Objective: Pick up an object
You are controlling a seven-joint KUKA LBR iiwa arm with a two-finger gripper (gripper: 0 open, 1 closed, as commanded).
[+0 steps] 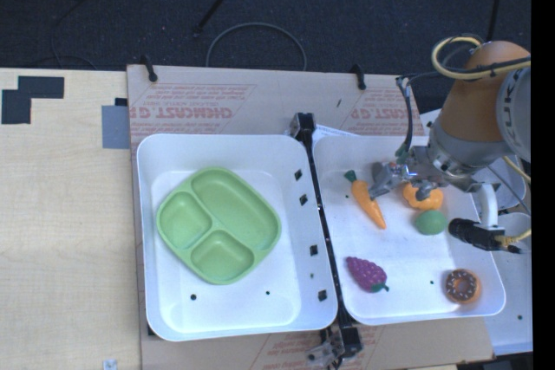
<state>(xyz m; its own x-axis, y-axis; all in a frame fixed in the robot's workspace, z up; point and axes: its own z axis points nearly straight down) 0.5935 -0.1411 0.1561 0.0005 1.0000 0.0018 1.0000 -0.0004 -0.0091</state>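
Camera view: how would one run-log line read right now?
gripper: over right bin, between carrot and orange toy | nothing visibly held | green tray: left bin

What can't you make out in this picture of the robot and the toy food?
- Gripper, camera view: too small and blurred to tell open from shut.
- Orange toy: partly hidden beneath the arm, so its kind is unclear.
- Doughnut: toppings too small to make out.
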